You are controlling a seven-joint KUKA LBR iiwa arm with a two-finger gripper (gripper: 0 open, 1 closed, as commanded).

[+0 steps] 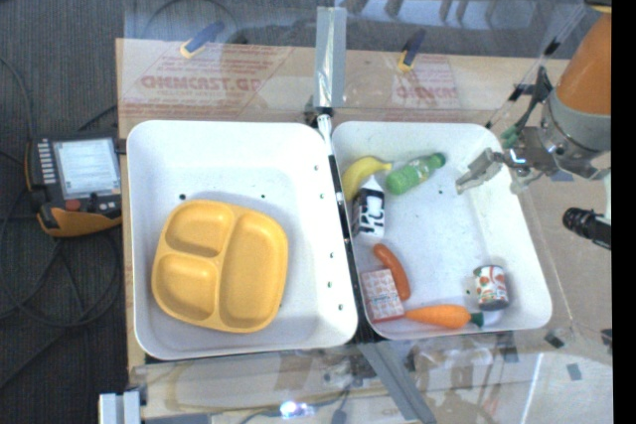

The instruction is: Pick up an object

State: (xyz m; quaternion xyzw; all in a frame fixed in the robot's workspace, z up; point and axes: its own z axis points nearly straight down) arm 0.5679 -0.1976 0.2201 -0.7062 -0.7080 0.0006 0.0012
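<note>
Closest to me in the right bin (517, 258) lie a carrot (437, 317), a small card (382, 295) and a little can (490, 285). A hot dog (392, 271) sits just above the card. Farther back are a black-and-white bottle (370, 212), a banana (362, 173) and a green bottle (413, 173). The gripper (480, 170) hangs near the far right wall, holding nothing; I cannot tell how wide it is. A yellow plate (220, 264) fills the left bin (144, 213).

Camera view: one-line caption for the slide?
KUKA arm's hand poised over the right bin of small items, green bottle nearest; yellow divided tray in the left bin.
</note>
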